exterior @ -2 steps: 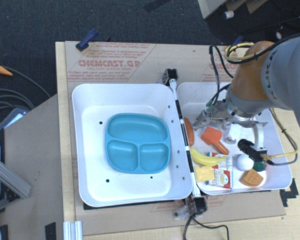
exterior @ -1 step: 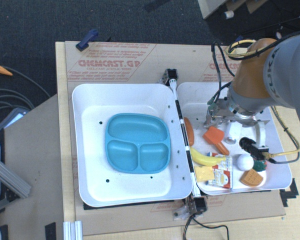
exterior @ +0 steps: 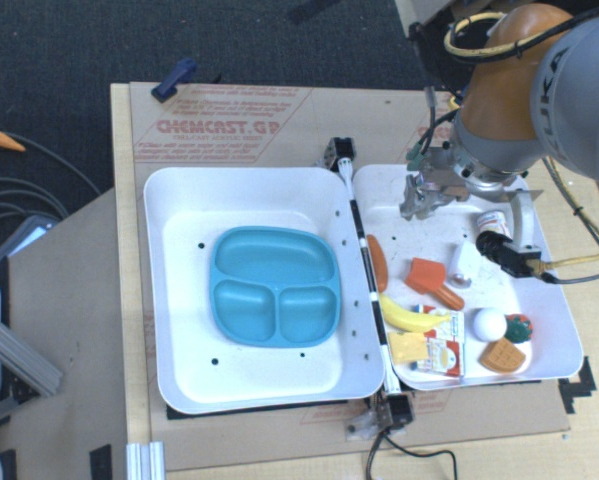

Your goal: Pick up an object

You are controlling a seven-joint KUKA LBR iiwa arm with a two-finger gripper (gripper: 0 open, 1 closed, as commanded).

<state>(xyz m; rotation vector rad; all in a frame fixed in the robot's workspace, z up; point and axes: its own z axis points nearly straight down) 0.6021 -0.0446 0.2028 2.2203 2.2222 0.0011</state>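
I see the pincer (exterior: 419,200) low over the far end of the right bin (exterior: 554,353) — whether its fingers are apart or together, I cannot tell. Nearer the camera than the pincer lie the toys: an orange block (exterior: 427,273), a yellow banana (exterior: 415,317), a white ball (exterior: 490,323). Left of it, the blue divided tray (exterior: 275,286) sits in the left bin (exterior: 174,268).

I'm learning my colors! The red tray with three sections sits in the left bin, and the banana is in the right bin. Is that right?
Almost. The camera view shows the tray with three sections is blue, not red. It does sit in the left bin, and the banana is in the right bin.
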